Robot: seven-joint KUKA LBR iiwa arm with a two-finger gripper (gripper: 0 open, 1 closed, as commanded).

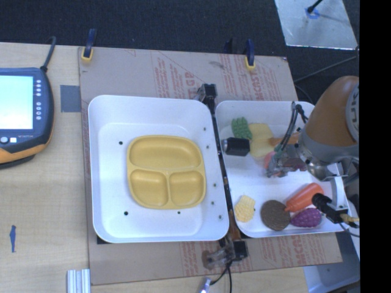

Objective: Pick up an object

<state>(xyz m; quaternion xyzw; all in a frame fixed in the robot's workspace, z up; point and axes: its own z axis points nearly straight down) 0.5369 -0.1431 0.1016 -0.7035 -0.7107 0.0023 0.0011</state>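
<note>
Right bin (239,111) holds the pickable stuff: green bumpy toy (241,127) at upper left, touching a pale yellow block (261,133) to its right; black cylinder (236,146) just below the green toy, near the bin's left wall; yellow corn piece (245,208) at lower left; brown round disc (275,215) beside it to the right; orange carrot (303,196) tilted above the disc, and a purple grape bunch (307,218) just right of the disc, under the carrot. Gripper (278,166) is down inside the right bin, about the middle, just right of and below the yellow block, with something orange-red showing by it; too small and cluttered to name. Fingers: cannot tell whether open or closed, and cannot tell if anything sits between them. Arm (332,124) comes in from the right, orange band and grey wrist covering the bin's right side, cables running along it. Left bin (105,118) sits touching the right bin along a shared edge; inside it a yellow divided plate (166,171) lies flat near the middle, one long section on top and two smaller ones below. Both bins rest on a brown cardboard sheet (171,72) held by blue-and-yellow clamps (88,46) at the far edge. Cardboard lies on the wooden desk (43,212). At far left on the desk, a handheld control pad (21,115) with a bright screen, partly cut off by the frame. Grey tape patch (70,97) on the desk between the pad and the left bin.
</note>
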